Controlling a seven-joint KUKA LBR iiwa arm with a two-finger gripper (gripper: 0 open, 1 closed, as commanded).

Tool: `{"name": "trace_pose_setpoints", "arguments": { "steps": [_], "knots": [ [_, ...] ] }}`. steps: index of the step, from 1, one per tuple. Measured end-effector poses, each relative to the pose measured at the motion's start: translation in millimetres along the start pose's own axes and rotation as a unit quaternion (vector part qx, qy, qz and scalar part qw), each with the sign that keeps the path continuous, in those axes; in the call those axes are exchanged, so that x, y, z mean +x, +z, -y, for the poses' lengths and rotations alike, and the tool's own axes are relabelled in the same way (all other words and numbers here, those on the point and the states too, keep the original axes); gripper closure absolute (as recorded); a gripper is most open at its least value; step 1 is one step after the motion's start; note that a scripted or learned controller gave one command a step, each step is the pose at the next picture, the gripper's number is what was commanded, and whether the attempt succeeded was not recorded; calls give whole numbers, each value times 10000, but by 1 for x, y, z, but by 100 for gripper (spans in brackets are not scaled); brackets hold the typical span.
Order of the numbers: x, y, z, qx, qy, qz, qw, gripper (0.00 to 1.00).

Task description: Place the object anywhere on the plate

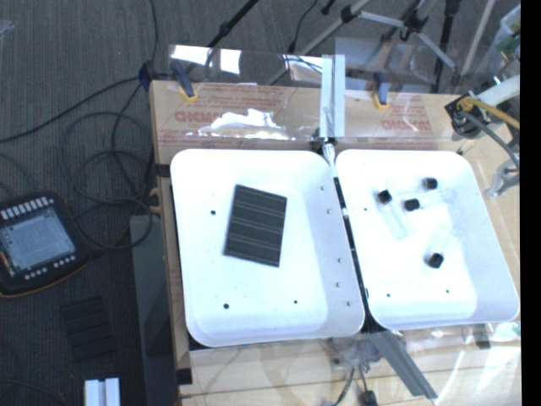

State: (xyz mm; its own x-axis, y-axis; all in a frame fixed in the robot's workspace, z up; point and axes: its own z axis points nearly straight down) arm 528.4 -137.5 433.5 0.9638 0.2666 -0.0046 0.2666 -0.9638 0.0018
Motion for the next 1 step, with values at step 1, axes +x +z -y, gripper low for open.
{"name": "trace_pose_setpoints", "arguments": {
  "steps": [1],
  "knots": [
    [0, 0, 0, 0, 0, 0, 10000, 0]
  ]
}}
